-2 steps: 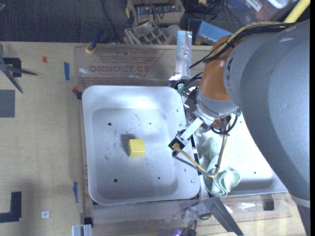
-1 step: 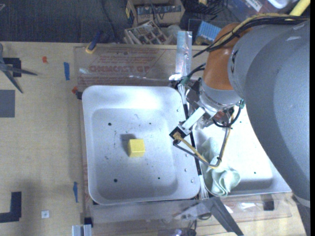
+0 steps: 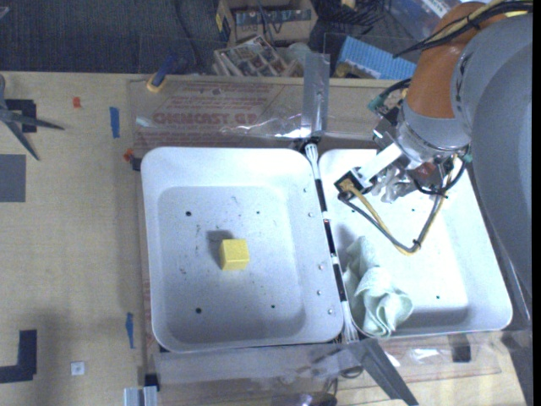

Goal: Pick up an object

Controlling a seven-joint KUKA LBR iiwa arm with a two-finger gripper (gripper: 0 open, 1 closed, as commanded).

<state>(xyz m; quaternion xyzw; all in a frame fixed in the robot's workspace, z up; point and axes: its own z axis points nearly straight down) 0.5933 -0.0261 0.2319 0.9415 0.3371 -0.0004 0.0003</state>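
Near the middle of the left bin (image 3: 169,176), a smooth white tray with rounded corners, sits a small yellow cube (image 3: 235,254). A crumpled pale cloth (image 3: 376,299) lies soft and folded in the right bin (image 3: 473,303). Over that bin's upper part hangs the claw (image 3: 390,184), well apart from the cube; its spread cannot be told.
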